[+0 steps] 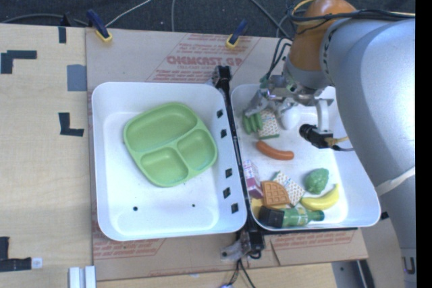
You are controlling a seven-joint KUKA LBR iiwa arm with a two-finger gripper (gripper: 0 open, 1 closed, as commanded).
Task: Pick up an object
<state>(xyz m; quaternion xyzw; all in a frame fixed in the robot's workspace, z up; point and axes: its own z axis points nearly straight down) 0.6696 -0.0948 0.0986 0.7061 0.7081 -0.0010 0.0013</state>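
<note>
Gripper (264,106): was lowered into the right bin (358,207), far end; how far it was parted, or whether anything was gripped, could not be told.
Nearest object: green ridged item (252,122), just under it.
Hot dog (274,152): lay nearby.
Risk: a glancing close was judged likely, so the item could be nudged aside.
Crowding: checkered packet (268,125) touching it could be caught instead.

Green tray (170,143) is taking up left bin (108,212) middle, edges lying open. Toys are crowding right bin (361,202) near edge; its center is sitting clearer.
</note>
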